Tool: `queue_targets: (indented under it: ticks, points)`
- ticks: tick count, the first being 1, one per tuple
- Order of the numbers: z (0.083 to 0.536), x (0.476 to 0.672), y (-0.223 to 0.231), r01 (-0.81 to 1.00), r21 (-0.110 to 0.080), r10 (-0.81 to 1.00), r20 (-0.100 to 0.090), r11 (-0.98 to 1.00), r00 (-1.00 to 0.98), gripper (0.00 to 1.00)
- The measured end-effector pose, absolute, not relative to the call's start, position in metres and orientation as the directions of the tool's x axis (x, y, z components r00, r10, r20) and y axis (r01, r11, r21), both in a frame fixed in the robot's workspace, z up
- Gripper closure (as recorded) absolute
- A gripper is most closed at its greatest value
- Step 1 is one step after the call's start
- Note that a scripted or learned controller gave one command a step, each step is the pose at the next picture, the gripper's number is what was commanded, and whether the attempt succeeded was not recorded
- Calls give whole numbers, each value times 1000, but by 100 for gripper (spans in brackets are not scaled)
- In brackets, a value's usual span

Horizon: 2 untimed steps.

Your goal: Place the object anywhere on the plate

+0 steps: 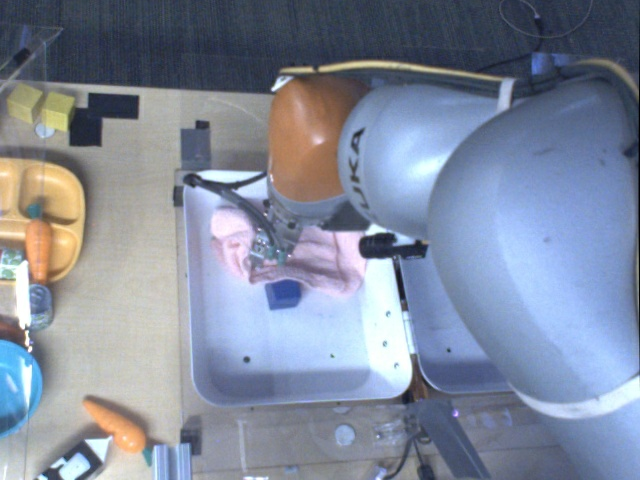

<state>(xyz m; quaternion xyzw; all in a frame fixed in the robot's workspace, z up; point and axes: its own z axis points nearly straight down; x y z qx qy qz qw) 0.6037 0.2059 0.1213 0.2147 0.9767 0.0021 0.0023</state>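
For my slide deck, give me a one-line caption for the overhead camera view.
KUKA arm reaching over the left white bin, above a pink cloth and a small blue block.

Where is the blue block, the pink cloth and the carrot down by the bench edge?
blue block (283, 295): camera view, on its top face.
pink cloth (325, 258): camera view, on the bunched middle fold.
carrot (117, 423): camera view, on its orange body.

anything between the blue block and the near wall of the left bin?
No. In the camera view, the white floor of the left bin runs bare from the blue block to its near wall, apart from a few small holes.
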Motion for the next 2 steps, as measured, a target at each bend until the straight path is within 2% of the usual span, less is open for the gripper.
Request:
queue_targets:
  ticks: [1, 2]
  points:
    - [106, 589, 116, 465, 8, 465, -10, 885, -885, 100]
    - [108, 598, 194, 731, 8, 731, -3, 682, -682, 100]
